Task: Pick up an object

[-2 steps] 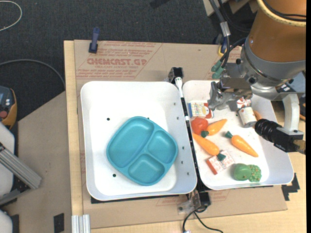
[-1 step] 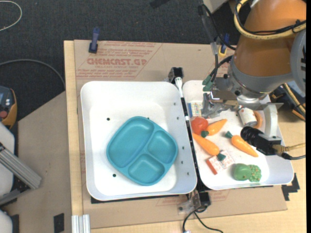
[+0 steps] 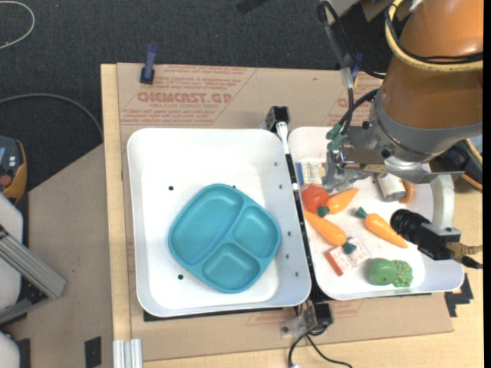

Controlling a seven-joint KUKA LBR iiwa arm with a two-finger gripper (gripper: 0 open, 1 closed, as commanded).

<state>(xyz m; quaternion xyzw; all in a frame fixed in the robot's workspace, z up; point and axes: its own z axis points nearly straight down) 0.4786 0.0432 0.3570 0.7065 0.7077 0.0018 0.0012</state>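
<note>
1. The gripper (image 3: 335,176) hangs low in the right bin (image 3: 441,282); I cannot tell its state.
2. Just below it lie a tomato (image 3: 313,198) and toy carrots (image 3: 325,228).
3. A teal divided plate (image 3: 224,238) sits well left.

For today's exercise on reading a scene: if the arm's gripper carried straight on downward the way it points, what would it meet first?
Probably the red tomato beside the orange carrot, right under the gripper in the right bin; depth is hard to judge from above.
</note>
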